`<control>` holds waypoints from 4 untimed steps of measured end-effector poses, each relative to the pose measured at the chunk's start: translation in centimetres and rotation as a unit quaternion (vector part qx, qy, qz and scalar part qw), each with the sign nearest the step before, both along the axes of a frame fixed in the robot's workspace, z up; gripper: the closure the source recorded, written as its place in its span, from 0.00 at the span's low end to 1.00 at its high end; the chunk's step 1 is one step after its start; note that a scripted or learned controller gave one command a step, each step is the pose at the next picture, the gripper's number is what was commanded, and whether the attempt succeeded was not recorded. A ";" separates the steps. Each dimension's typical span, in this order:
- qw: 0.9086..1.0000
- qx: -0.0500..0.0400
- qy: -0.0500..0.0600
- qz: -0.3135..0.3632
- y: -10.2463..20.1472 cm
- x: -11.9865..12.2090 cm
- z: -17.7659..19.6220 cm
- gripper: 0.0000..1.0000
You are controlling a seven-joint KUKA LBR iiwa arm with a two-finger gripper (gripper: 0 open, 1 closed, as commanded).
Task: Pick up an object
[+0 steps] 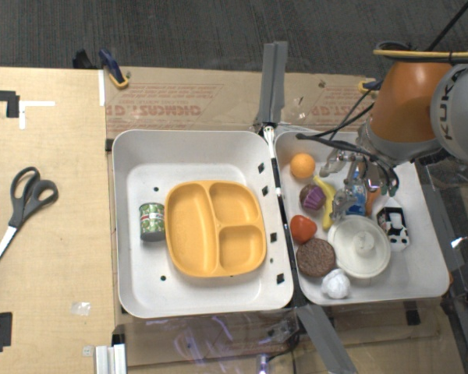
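My gripper (pixel 352 192) hangs low over the middle of the right bin (pixel 421 279), below the orange wrist band (pixel 405 100). It is right above a small blue and orange item (pixel 358 202), between a yellow banana (pixel 326 206) and a black and white toy (pixel 393 226). Around it lie an orange ball (pixel 302 166), a purple piece (pixel 313 198), a red tomato (pixel 303 227), a brown round patty (pixel 316 257), a white bowl (pixel 361 245) and a white ball (pixel 336 285). I see nothing lifted.
The left bin (pixel 132 279) holds a yellow divided plate (pixel 216 227) and a small green can (pixel 151 221) beside it. Scissors (pixel 22 201) lie on the wooden bench at the left. Cables (pixel 335 135) trail from the arm over the right bin's far edge.
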State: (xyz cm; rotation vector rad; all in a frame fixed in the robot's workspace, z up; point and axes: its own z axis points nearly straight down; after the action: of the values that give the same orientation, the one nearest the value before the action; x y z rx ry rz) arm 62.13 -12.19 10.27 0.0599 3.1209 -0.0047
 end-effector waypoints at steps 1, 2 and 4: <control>0.999 0.002 0.008 -0.036 2.2 -2.9 -0.9 0.00; 0.997 0.001 0.008 0.082 -7.9 -8.6 -1.0 0.00; 1.000 0.001 0.006 0.030 -2.5 -8.7 0.0 1.00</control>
State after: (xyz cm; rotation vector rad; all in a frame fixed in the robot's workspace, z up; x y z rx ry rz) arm 53.39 -14.74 10.25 -0.0345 3.1331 -0.0018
